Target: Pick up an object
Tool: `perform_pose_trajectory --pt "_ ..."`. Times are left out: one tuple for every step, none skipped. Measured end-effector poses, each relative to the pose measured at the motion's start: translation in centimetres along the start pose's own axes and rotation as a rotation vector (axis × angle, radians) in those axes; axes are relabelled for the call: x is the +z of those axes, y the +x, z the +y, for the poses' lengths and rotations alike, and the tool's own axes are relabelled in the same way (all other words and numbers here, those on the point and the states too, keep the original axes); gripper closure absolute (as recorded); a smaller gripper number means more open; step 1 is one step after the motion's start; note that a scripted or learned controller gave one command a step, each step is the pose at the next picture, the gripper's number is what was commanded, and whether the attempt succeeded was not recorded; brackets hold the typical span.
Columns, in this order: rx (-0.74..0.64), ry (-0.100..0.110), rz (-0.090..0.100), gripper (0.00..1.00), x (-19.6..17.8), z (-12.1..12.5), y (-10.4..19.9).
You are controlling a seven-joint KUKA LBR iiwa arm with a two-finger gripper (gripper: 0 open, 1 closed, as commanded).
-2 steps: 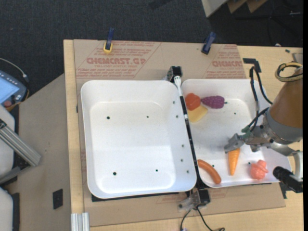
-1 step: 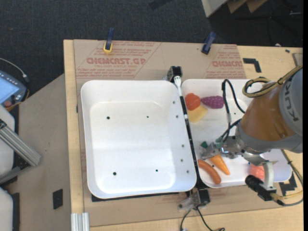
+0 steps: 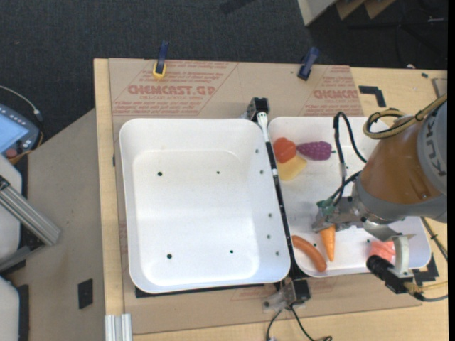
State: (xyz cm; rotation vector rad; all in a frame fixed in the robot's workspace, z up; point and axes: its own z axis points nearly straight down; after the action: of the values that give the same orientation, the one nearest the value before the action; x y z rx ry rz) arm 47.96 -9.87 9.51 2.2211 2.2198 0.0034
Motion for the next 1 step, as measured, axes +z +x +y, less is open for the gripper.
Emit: perform_pose_trajectory --pt "-0.014 -0.008 0.004 1.00 -9.47 1.75 11.05"
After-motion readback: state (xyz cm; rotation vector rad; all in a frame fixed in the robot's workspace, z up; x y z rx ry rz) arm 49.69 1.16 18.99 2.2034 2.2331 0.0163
